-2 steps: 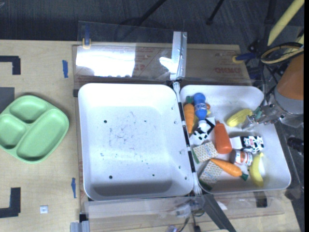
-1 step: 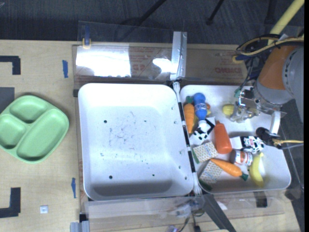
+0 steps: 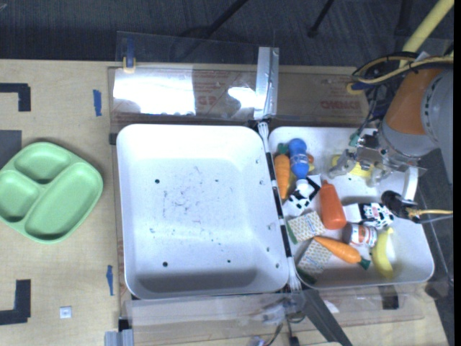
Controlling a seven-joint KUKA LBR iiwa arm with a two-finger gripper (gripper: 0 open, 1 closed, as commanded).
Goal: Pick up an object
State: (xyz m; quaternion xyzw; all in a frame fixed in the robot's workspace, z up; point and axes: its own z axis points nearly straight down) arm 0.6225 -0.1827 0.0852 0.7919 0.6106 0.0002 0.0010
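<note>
I see the arm [image 3: 421, 114] coming in from the right, with its orange band above the wrist, and the gripper [image 3: 367, 161] is low over the upper right part of the right bin [image 3: 418, 265]. From this slanted view I cannot tell if the jaws are apart or closed, and I see nothing between them.

All the objects to pick are in the right bin. At the top, near the wall between the bins, there is a blue ball [image 3: 297, 148], and just below it a carrot [image 3: 282, 173] that lies along the wall. Beside them is a black-and-white cow toy [image 3: 304, 193]. In the middle an orange bottle [image 3: 331, 205] lies tilted. Lower there is a second carrot [image 3: 337, 249] on a patterned pouch [image 3: 311, 259]. To the right I see a small can [image 3: 362, 234] and a banana [image 3: 383, 251] touching it.

The left bin [image 3: 194, 207] is well apart from the gripper. On the bench, far left, a green divided plate [image 3: 47, 191] rests.
</note>
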